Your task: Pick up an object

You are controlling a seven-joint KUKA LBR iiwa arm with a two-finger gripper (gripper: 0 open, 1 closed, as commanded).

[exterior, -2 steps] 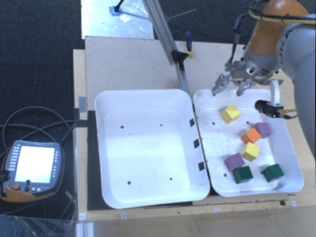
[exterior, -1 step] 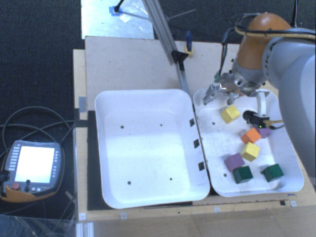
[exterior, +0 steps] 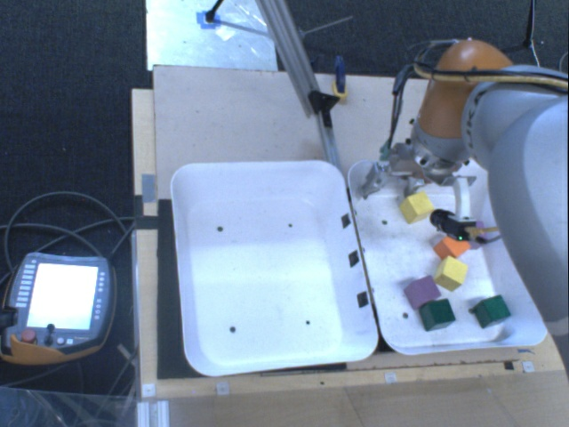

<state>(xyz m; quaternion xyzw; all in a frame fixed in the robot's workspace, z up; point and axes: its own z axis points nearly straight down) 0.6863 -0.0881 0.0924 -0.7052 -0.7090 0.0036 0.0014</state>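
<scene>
The arm (exterior: 498, 105) reaches in from the right over the far end of the right bin (exterior: 391, 327), its orange band (exterior: 458, 78) above the wrist. The pincer (exterior: 418, 181) hangs over that bin's far edge, just beyond a yellow block; whether it is apart or together cannot be told, since the wrist covers much of it, and no block shows in its grip. All 6 blocks lie in the right bin. The yellow block (exterior: 415, 207) sits near the far edge, just beside the pincer. An orange block (exterior: 452, 246) lies toward the right side, next to a small black part (exterior: 451, 223) with a green light that hangs from the arm. A 2nd yellow block (exterior: 451, 273) touches the orange one on its near side. A purple block (exterior: 422, 291) lies just left of that, and a dark green block (exterior: 436, 314) sits touching the purple one, toward the near edge. Another green block (exterior: 491, 310) lies near the bin's near right corner, apart from the rest. The left bin (exterior: 191, 185) stands side by side with the right one on the surface (exterior: 231, 114). A pendant (exterior: 55, 308) with a lit screen lies on the floor, left of the surface.
</scene>
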